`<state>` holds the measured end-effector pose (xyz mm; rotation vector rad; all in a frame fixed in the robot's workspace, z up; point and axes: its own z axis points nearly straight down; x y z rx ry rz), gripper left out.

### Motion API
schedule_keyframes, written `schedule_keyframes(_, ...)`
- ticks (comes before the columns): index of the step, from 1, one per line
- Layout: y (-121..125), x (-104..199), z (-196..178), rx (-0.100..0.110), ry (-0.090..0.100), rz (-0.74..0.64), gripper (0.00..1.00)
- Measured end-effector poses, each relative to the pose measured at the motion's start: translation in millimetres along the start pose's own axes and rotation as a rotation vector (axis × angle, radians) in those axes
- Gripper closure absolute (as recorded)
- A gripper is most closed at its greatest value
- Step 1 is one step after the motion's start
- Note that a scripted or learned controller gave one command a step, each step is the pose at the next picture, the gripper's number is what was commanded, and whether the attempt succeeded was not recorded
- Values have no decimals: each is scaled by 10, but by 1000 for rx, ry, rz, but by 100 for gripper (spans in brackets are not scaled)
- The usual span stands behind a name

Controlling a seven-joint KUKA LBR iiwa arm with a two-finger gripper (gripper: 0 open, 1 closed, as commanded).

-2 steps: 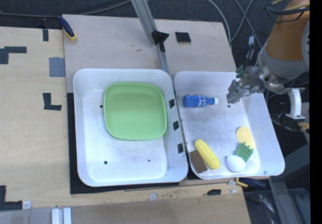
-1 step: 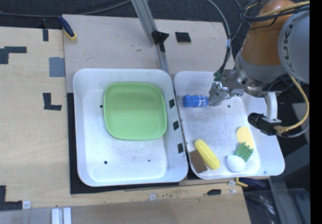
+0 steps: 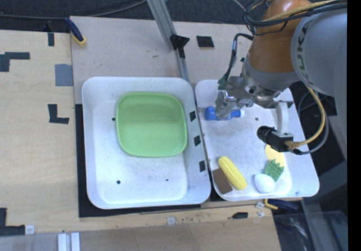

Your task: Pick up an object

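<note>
My gripper [image 3: 227, 108] hangs low over the upper left part of the right bin [image 3: 248, 142]. A small blue object [image 3: 210, 113] lies directly under it, with a round blue end showing on the left and a paler blue end on the right. The gripper body hides the object's middle, so I cannot tell whether it is held. Along the bin's front edge lie a yellow corn cob [image 3: 232, 172], a white egg-shaped piece [image 3: 263, 182], a green leafy piece [image 3: 275, 170] and a brown block [image 3: 221, 181].
A square green plate [image 3: 151, 124] lies in the left bin [image 3: 101, 148]. A grey metal post [image 3: 163, 18] rises behind the bins. A black and yellow cable fitting [image 3: 273, 138] hangs over the right bin's right side.
</note>
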<state>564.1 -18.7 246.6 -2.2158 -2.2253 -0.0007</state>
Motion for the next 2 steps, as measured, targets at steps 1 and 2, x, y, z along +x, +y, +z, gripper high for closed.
schedule_keyframes(1,-42,545,-47,0,0,0,100)
schedule_keyframes(2,6,1050,-31,1,-1,1,100)
